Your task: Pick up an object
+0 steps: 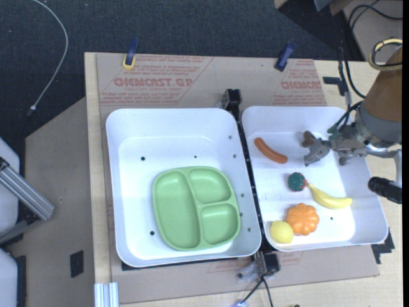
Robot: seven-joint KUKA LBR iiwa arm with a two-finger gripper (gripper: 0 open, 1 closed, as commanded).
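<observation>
Gripper (311, 149) hangs over the right bin (358, 235), fingers spread and holding nothing. Just to its left lies the sausage (271, 151), long axis slanting down toward the bin's middle. Below the gripper sit a teal ball (296, 182), banana (329, 199), pumpkin (302, 218) and lemon (282, 231).

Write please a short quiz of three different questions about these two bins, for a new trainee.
1. True or false: the green plate lies in the left bin.
2. Which lies nearest the gripper? A sausage; B pumpkin; C lemon.
3. What touches the teal ball?

Key: 1 true. 2 A. 3 The banana, with its tip.
</observation>
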